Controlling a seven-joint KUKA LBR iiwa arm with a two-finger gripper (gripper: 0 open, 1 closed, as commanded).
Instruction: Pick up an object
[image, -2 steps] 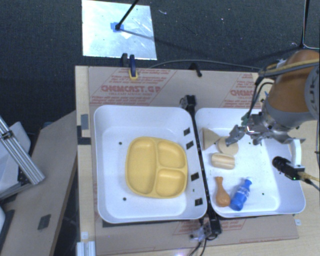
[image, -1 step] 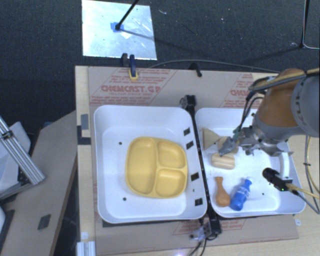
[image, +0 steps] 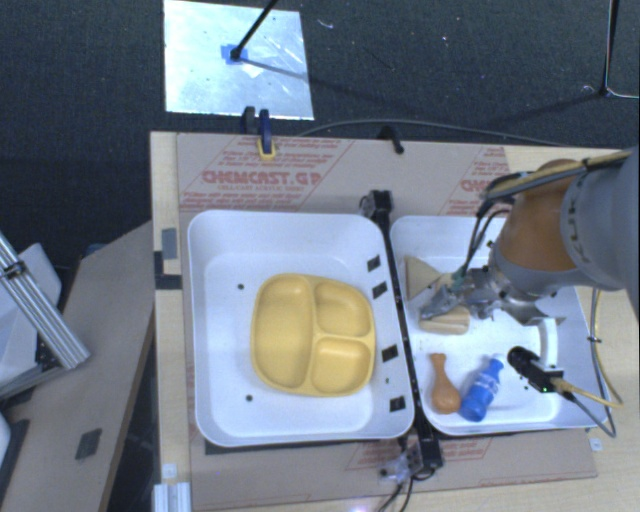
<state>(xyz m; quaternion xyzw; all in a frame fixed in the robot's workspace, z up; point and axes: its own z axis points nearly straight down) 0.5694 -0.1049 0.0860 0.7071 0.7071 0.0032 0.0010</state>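
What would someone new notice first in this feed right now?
The yellow divided plate stands out most, lying alone in the left bin. Next comes the grey arm with its orange band, reaching over the right bin, its gripper low by a tan wedge. A blue bottle lies nearer the front.

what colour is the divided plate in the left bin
Yellow; the divided plate shows best in the camera view.
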